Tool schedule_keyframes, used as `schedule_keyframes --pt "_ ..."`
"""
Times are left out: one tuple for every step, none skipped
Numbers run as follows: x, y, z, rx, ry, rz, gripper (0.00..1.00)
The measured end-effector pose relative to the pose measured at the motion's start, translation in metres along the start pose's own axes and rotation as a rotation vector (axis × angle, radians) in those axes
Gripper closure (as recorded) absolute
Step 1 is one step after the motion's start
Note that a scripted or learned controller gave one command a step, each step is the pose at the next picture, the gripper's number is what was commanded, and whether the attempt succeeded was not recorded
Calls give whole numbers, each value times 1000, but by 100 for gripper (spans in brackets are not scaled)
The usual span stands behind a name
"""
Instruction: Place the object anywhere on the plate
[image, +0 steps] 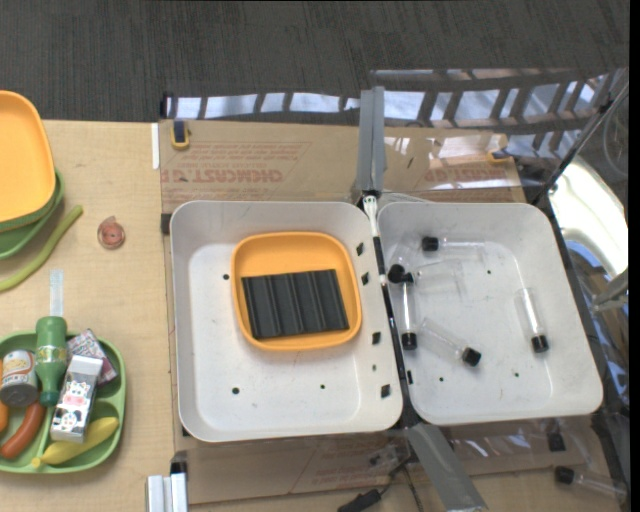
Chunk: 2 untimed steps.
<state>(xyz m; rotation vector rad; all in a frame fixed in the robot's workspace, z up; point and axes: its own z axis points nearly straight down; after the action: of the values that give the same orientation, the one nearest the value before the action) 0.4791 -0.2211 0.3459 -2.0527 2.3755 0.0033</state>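
Camera view: the end effector's grip state cannot be told. Clear black-capped tubes lie in the right bin; thin and round, one could slip free or roll off the orange plate.

Setting: you're looking at a robotics lab test bench | evidence: two shallow white bins side by side on a cardboard-covered surface | clear test tubes in the right bin | toy food on a green plate at the surface's left edge
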Motion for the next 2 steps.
schedule_keyframes --pt "-12 -81 78 1 0 -237 0" --pt "-44 -169 159 3 -1 -358 0"
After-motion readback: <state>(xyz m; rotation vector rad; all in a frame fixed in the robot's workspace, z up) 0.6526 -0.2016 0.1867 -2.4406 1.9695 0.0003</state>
